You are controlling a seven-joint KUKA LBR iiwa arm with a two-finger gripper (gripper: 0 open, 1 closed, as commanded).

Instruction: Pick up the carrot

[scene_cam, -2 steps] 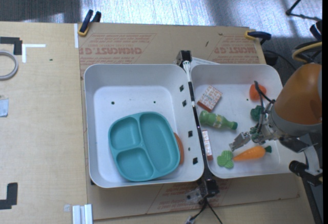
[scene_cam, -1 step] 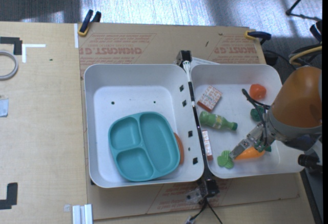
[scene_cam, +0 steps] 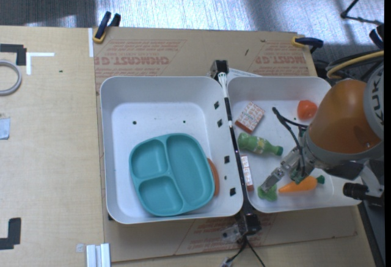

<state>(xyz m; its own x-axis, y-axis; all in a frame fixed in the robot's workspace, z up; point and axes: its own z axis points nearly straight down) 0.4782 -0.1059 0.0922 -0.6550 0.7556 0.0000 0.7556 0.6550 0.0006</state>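
— Where is the carrot (scene_cam: 299, 186) lying?

— In the right bin (scene_cam: 278, 85), near its front edge, stretched across with its green leafy end (scene_cam: 319, 180) pointing toward the arm. It sits just beside the gripper (scene_cam: 285, 169), on the side nearer the bin's front wall, close enough that from above the two look to be touching or nearly so.

— So is it in the gripper's grasp?

— No carrot shows between the fingers. Whether the jaws stand apart or closed, I cannot tell; the wrist and the orange band (scene_cam: 339, 118) cover too much from this angle.

— What else lies near the gripper?

— A small green thing (scene_cam: 267, 191) lies just off the fingertips, toward the divider between the bins. Further on, beyond the tips and toward the back wall, a green bottle (scene_cam: 260, 144) lies on its side, and past that a small red and white box (scene_cam: 249, 117). Behind the arm, by the band, sits an orange-red round object (scene_cam: 307, 109).

— And the other bin?

— The left bin (scene_cam: 153, 85) is well apart from the gripper and holds a teal divided plate (scene_cam: 172, 173).
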